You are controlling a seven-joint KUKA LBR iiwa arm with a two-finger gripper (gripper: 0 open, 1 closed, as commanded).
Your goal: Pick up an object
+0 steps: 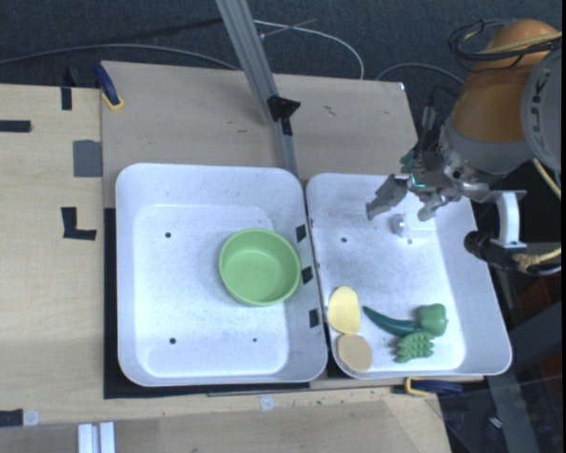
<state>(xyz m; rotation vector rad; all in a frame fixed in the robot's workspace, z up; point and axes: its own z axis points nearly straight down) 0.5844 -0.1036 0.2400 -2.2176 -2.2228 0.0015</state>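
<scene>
My gripper hangs over the back part of the right bin, its two fingers spread open with nothing between them. Well in front of it, near the bin's front edge, lie a yellow lemon-shaped piece, a tan round piece, a dark green pepper-like piece, a green rounded piece and a bumpy green piece. A green bowl stands in the left bin.
A grey metal pole slants down from the top to the gap between the bins. Cables lie on the dark floor behind the bench. The wooden bench top stretches to the left.
</scene>
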